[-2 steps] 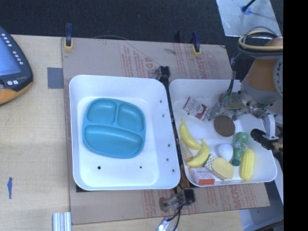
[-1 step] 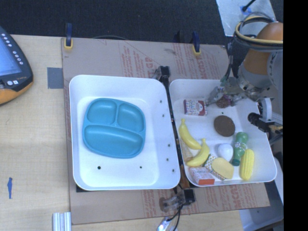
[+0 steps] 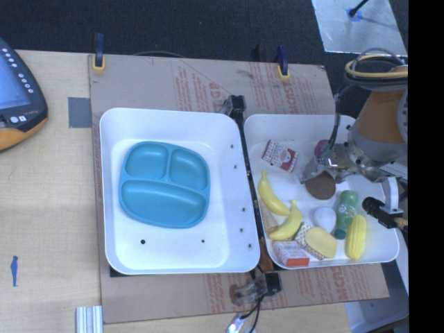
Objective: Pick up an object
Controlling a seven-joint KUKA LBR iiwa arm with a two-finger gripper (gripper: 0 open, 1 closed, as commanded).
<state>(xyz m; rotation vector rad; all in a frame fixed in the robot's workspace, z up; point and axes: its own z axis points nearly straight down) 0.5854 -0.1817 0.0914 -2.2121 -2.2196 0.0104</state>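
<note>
Camera view from above: gripper (image 3: 320, 169) low in the right bin (image 3: 302, 122), over a brown round object (image 3: 321, 186).

Cannot tell whether open or closed. Reaches in from the right edge, with orange-banded arm (image 3: 378, 113) above. Nearer in that bin: two bananas (image 3: 277, 210), white egg-like piece (image 3: 323, 218), green item (image 3: 345, 209), corn cob (image 3: 356, 237), yellow bun-like piece (image 3: 320, 242). Red-and-white carton (image 3: 279, 155) toward the far left part. Left bin (image 3: 173, 116) holding a blue divided plate (image 3: 165, 184).
</note>
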